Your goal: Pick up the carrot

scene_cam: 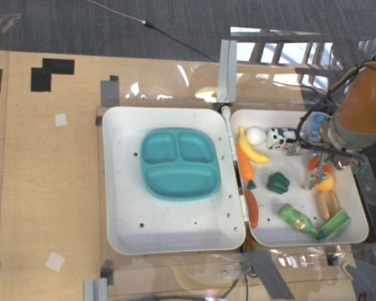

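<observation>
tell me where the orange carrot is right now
The orange carrot lies along the right bin's left wall, just below the yellow banana.

Carrot (245, 166) beside banana (252, 150)

The table (44, 187) looks like pale matt wood, both white bins (122, 231) and the teal divided plate (179, 163) like smooth plastic with a soft sheen, the carrot (244, 163) and banana (252, 151) like glossy plastic, and the upright post (227, 71) at upper centre like dull metal.
</observation>
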